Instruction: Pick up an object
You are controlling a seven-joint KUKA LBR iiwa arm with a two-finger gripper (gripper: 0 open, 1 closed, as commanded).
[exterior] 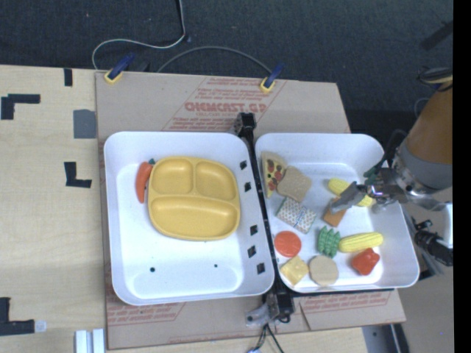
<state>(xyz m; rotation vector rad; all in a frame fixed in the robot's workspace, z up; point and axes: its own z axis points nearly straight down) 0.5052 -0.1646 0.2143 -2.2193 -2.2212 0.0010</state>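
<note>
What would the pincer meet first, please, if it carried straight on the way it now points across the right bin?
Probably the orange block just past the pincer, which points left and slightly down in the camera view. Depth is unclear, so it may pass above it.

arm [430, 142] cut off at right edge, carrot [142, 181] partly behind yellow tray [194, 197]

Two bins sit side by side on the counter [44, 219]: the left bin [125, 271] holds a divided tray [194, 197] beside a carrot [142, 182]; the right bin [316, 144] holds scattered toy foods.
</note>
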